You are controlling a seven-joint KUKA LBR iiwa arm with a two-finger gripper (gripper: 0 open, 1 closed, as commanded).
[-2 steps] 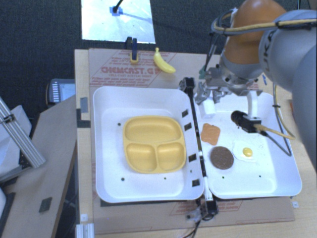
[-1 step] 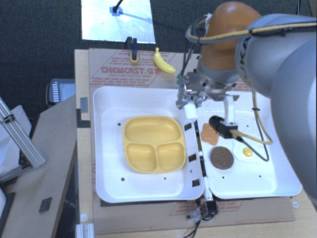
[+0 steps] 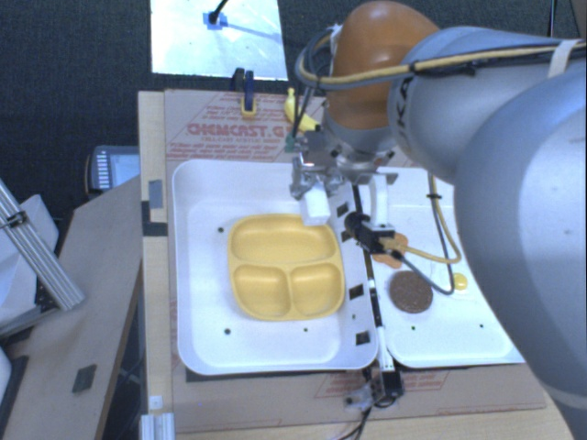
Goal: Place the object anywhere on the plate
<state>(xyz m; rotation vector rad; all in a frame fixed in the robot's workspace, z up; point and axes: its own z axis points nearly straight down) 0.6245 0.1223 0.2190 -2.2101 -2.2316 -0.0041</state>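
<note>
A yellow plate (image 3: 280, 269) with three compartments lies in the left white bin (image 3: 197, 246). My gripper (image 3: 312, 195) hangs over the plate's far right corner, under the orange wrist band. A small pale piece (image 3: 315, 209) shows at its lower tip, just above the plate's rim; I cannot tell whether it is a held object or part of the gripper. In the right bin (image 3: 459, 337) a brown round disc (image 3: 411, 292) lies flat near the divider.
An orange item (image 3: 393, 243) lies in the right bin beyond the disc, partly hidden by the arm. A small yellow piece (image 3: 459, 282) sits to the disc's right. The big grey arm covers the right bin's far side.
</note>
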